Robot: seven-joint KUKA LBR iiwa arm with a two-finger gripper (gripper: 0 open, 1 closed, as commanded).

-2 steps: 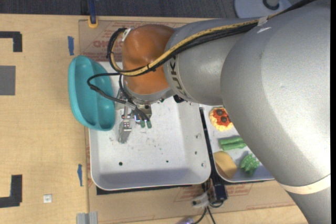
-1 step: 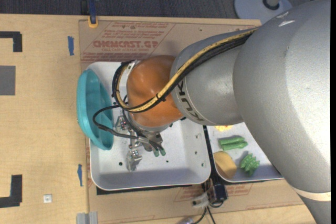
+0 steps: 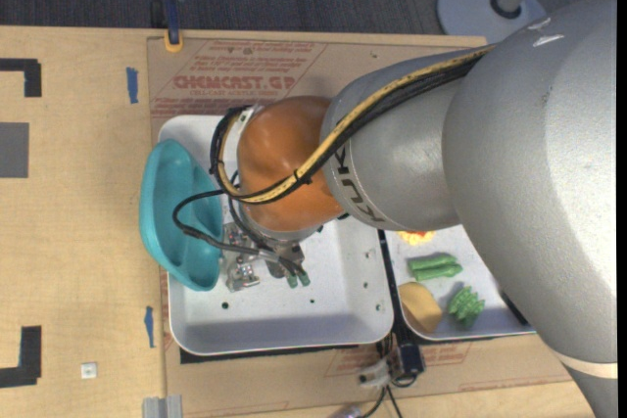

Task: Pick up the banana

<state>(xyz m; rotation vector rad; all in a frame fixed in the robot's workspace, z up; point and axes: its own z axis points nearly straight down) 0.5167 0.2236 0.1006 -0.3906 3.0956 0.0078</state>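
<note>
Where the arm ends, below its orange band (image 3: 279,162), we see the gripper (image 3: 266,273) hanging low over the left of the 2 white bins, close to that bin's floor and toward its left half. How far it is open we cannot tell, as the wrist hides most of it from above, and we see nothing held in it. A black and yellow cable (image 3: 294,179) loops round the wrist, and thin black wires (image 3: 188,220) trail down on the gripper's left.

Just beside the gripper on its left, a teal bowl (image 3: 176,210) leans tilted against the left bin's (image 3: 294,333) left wall, its rim reaching out over the edge. The bin floor in front of the gripper is bare white.

We cannot pick out the banana with any certainty. In the right bin (image 3: 490,328), well apart from the gripper and across the wall between the 2 bins, a small yellow-orange patch (image 3: 416,235) peeks from under the arm's edge; whether that is it we cannot tell. Nearer us in that bin lie a smooth green pod (image 3: 434,265), a knobbly green piece (image 3: 466,305) and a rounded tan lump (image 3: 421,306). The grey arm (image 3: 509,162) covers the rest of that bin.
</note>
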